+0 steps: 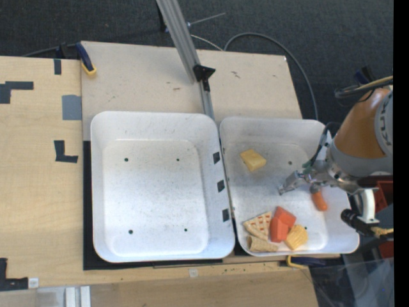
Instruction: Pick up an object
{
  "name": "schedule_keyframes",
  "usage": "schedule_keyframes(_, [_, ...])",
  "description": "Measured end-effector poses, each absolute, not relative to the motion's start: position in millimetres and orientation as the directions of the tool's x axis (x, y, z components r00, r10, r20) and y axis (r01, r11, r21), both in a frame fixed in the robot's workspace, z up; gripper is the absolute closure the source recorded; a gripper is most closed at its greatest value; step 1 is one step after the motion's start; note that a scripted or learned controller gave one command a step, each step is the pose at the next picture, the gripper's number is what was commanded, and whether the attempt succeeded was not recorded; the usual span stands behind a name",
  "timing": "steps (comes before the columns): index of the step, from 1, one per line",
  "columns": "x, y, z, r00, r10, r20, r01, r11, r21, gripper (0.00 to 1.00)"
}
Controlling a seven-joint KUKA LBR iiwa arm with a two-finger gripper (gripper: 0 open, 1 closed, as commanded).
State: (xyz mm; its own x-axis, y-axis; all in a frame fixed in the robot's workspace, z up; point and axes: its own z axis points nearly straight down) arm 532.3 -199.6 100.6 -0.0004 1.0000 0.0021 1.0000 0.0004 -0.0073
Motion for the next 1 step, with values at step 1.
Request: schedule_keyframes(1, [533.0, -198.5, 89.6, -0.002, 1.000, 0.001, 1.000, 0.002, 0.000, 0.00])
